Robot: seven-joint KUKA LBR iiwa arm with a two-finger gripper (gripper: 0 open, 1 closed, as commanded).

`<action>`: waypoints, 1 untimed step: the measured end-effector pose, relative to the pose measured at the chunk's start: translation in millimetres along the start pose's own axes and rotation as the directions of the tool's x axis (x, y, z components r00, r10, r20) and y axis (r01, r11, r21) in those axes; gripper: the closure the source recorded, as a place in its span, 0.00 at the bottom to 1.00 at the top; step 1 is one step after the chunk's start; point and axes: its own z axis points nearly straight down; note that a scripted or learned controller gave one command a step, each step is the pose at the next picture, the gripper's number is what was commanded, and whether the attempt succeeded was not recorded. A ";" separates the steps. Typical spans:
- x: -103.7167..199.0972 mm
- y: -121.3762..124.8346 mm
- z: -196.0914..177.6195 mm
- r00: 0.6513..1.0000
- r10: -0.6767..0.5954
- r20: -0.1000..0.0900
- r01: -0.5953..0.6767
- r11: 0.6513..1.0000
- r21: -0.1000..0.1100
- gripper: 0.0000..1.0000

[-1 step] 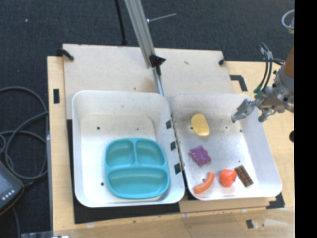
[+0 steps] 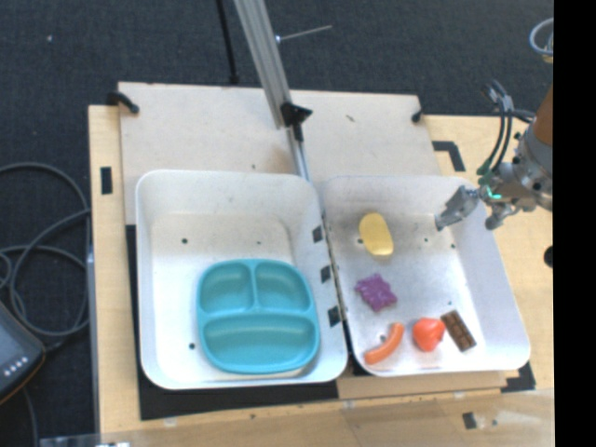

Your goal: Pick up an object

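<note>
My hand (image 2: pixel 477 209) hangs open and empty over the right bin's (image 2: pixel 494 277) far right edge. The yellow lemon (image 2: pixel 376 234) lies toward the bin's far left (light, hard and slick, I judge); I would grip across its narrow middle.

Two white bins, left one (image 2: pixel 168 212) and right one (image 2: pixel 484 277), both a bit speckled with dark marks. The left bin has a teal-blue divided tray (image 2: pixel 256 329). Over in the right bin: a yellow lemon-ish piece (image 2: pixel 376 235), a purple knobbly chunk (image 2: pixel 375 292), an orange carrot-shaped thing (image 2: pixel 386 343), a red-orange tomato-looking ball (image 2: pixel 427 334) and a brown bar (image 2: pixel 457 331). The bench (image 2: pixel 112 250) is pale tan wood, the floor (image 2: pixel 56 45) dark grey carpet, black cables (image 2: pixel 37 240) trailing across it.
</note>
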 end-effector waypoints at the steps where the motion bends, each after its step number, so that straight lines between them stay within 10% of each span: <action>1: 7.8 3.4 57.2 1.000 0.001 0.000 -0.001 1.000 0.006 0.00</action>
